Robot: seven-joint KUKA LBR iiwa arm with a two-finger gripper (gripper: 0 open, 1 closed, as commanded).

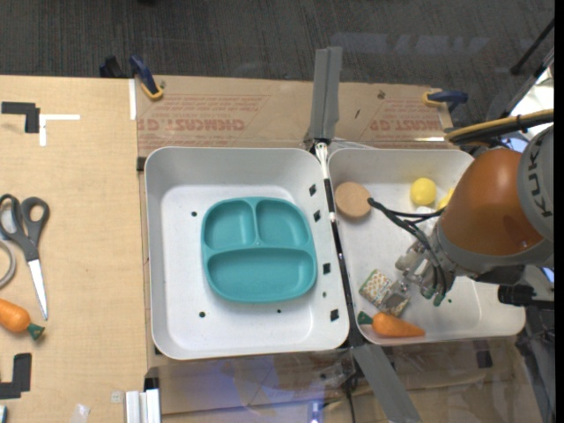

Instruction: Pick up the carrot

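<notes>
An orange carrot [397, 326] with a green stub end lies near the front edge of the right bin [458, 320]. My gripper [401, 300] hangs just above and behind it, pointing down to the left, with the orange-banded wrist [489, 205] behind. The fingertips sit close to the carrot's top side and over a small patterned block [377, 285]. Nothing is visibly held.
The right bin also holds a round tan disc [352, 199] and a yellow ball [424, 190] at the back. A teal divided plate [258, 248] sits in the left bin [167, 263]. Scissors [26, 245] and a second carrot [16, 317] lie on the bench at left.
</notes>
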